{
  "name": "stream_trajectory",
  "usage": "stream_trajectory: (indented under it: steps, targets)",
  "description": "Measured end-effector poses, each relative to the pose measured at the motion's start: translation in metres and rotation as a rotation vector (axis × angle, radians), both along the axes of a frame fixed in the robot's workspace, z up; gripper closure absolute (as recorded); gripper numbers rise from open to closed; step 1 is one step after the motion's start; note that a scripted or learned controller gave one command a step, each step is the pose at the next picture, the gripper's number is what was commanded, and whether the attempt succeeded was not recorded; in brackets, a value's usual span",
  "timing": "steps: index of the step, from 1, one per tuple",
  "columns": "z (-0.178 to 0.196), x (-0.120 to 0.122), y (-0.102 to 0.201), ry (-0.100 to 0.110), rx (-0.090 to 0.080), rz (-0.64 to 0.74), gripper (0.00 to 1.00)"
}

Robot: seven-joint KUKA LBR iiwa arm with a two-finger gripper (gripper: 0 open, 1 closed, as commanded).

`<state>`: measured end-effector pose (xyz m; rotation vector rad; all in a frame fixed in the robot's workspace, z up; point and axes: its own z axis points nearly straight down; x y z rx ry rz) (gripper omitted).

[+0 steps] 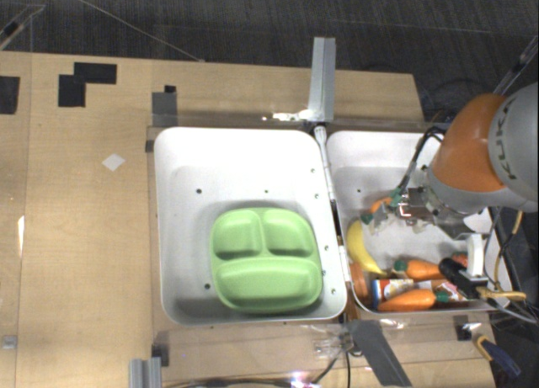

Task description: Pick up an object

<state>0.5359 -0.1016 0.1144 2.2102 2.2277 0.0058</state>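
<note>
View from above the bench [76, 235], as I see it from the remote station. The left bin [181, 167] lies at 9 o'clock of the right bin [362, 155], and their walls meet. In the left bin a green divided tray [266, 260] lies flat toward 6 o'clock, close to the near wall.

The arm [472, 155] enters from 3 o'clock and reaches over the right bin. Its gripper [400, 208] hangs near that bin's middle. I cannot tell how far it is open, and I see nothing held in it. A small orange item [381, 205] lies just beside the gripper at its 9 o'clock; whether they touch I cannot tell.

The things to pick crowd the right bin from 8 to 5 o'clock:
- a banana [360, 247] along the left wall
- an upper carrot [425, 270]
- a labelled bottle [404, 285]
- a lower carrot [408, 300] against the near wall

The last three lie close together.
</note>
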Motion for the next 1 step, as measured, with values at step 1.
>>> stream_trajectory:
  steps: [1]
  targets:
    - [-0.0235, 0.0631, -0.0084, -0.012, -0.002, 0.024, 0.0]
